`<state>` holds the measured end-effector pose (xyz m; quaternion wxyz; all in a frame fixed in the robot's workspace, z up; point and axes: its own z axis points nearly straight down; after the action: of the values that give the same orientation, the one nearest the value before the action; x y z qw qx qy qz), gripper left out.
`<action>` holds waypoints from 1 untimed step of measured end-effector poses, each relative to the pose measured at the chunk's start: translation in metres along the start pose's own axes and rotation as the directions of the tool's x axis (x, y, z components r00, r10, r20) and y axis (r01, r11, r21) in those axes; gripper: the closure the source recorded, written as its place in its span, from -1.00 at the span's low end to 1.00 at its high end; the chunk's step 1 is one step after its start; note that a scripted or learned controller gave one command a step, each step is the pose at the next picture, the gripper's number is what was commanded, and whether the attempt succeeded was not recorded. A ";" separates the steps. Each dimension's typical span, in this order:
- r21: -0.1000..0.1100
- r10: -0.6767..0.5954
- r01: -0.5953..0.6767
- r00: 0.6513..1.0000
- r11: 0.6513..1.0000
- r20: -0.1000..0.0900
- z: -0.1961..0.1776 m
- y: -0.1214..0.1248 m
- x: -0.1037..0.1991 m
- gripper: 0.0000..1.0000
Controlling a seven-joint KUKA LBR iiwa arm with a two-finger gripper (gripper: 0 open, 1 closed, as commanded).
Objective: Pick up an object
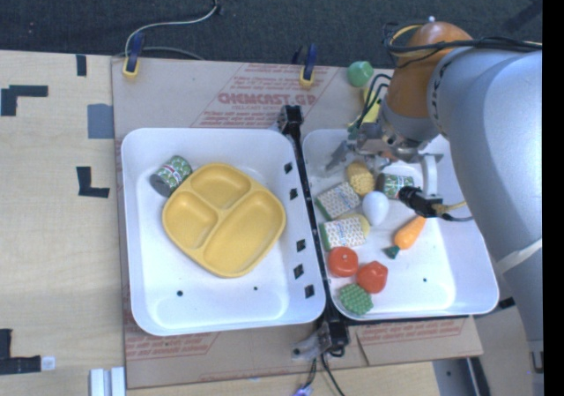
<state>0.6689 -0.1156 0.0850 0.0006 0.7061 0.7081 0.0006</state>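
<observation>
My gripper [345,154] hangs low over the back left corner of the right bin [458,284], under the orange band of the wrist. Just in front of it lie a yellow corn-like piece [359,179], a white egg [376,207] and a small green-labelled can [397,183]. A carrot [408,232], two patterned packets [337,200] [345,231], a red tomato [343,260], a red pepper [373,277] and a green round piece [355,299] lie nearer the front. I see nothing clearly held.
The left bin [145,297] holds a yellow divided plate [225,218] and a small can [171,175] at its back left. A black divider [304,209] separates the bins. A green ball [359,73] sits behind the right bin. The grey arm covers the right bin's back right.
</observation>
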 end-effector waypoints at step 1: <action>0.000 -0.001 0.001 1.000 1.000 0.003 -0.010 0.000 -0.001 1.00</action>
<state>0.6690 -0.1167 0.0951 0.0018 0.7056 0.7086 -0.0006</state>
